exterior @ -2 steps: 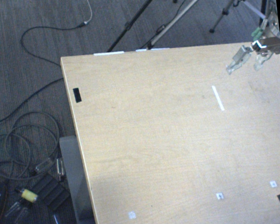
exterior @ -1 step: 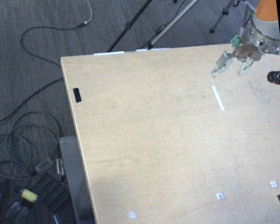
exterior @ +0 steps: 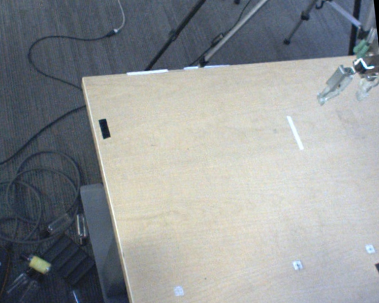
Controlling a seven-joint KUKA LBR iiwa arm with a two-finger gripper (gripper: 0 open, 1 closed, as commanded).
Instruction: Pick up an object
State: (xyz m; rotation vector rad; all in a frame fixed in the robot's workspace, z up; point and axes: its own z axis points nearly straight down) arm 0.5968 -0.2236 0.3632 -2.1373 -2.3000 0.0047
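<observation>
On the wooden bench (exterior: 236,196), down near the front, sit small marks. Farther back lies a thin white stick (exterior: 295,133), the thing to pick. Past it, the gripper (exterior: 348,88) hangs with fingers apart, holding nothing. It should line up over the stick, then go down slowly.

Counter (exterior: 236,196) is showing pale tan wood grain, lightly streaked. A thin white strip (exterior: 295,133) is lying on it, with small black marks (exterior: 104,128) near the edges and tiny white squares (exterior: 297,265) along the near side. Gripper (exterior: 347,87) is reading silver-grey with a touch of green above it. Floor (exterior: 23,78) is appearing dark grey, finely ribbed, crossed by black cables (exterior: 30,194). One yellow plug (exterior: 39,264) is showing among them.
</observation>
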